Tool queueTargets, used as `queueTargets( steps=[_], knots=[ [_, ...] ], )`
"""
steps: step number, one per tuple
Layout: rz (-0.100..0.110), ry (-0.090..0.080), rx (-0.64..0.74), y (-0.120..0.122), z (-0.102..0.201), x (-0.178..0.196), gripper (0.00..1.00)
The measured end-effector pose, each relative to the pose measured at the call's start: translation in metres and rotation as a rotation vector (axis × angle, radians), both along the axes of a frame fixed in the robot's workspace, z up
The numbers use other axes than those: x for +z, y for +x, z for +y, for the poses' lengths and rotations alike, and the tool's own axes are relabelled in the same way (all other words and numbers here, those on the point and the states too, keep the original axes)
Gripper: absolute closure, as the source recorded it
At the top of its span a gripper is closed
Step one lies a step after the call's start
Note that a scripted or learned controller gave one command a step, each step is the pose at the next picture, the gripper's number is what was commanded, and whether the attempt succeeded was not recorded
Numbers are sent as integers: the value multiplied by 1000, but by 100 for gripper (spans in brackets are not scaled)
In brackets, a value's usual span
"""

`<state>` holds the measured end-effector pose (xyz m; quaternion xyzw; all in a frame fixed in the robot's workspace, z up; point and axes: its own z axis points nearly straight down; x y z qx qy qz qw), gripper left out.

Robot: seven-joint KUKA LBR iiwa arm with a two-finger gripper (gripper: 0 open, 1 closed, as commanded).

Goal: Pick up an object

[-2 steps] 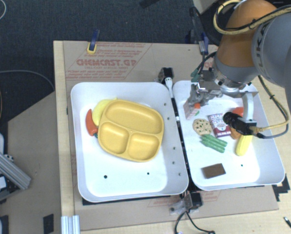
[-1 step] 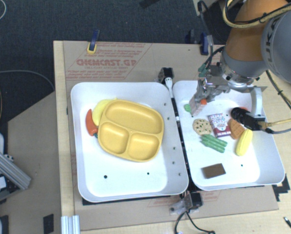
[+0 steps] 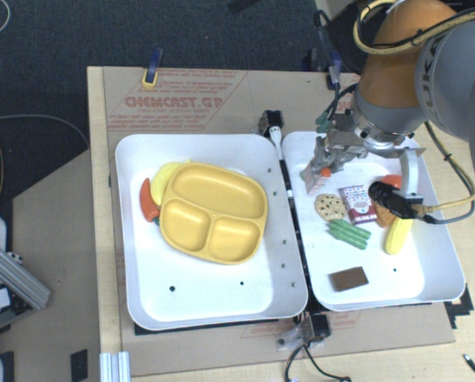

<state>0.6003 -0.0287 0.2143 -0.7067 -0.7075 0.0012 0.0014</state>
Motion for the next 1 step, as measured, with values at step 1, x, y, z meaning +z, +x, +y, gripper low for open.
queueTargets(
  steps=[1],
  knots=[
    [-6,-1,1,3,11,9,100]
  ],
)
